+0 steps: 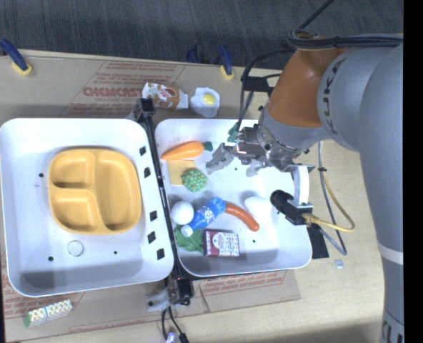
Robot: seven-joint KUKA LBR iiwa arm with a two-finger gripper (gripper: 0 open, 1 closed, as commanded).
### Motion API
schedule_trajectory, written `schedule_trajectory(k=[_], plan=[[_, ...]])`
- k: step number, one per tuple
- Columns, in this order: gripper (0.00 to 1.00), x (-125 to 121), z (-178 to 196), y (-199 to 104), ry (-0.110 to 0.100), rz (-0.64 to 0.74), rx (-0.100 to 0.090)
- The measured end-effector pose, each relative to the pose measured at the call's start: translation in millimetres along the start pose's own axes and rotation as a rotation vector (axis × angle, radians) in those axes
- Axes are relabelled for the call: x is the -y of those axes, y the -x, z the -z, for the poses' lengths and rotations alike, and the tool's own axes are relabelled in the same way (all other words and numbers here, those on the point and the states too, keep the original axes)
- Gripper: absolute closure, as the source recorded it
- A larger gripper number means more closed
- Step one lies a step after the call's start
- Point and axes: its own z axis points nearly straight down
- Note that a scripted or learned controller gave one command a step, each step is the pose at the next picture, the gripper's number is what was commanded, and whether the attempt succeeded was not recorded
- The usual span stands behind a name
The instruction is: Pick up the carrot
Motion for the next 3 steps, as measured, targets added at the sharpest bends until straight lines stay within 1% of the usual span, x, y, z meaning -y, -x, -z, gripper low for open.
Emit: schedule_trajectory(k=[1, 2, 3], plan=[[0.00, -92, -21, -32, 0.001, 0.039, -0.001], [0.00, -95, -118, -28, 0.006, 0.151, -0.003], [1.00, -91, -111, -23, -0.010, 0.152, 0.005]])
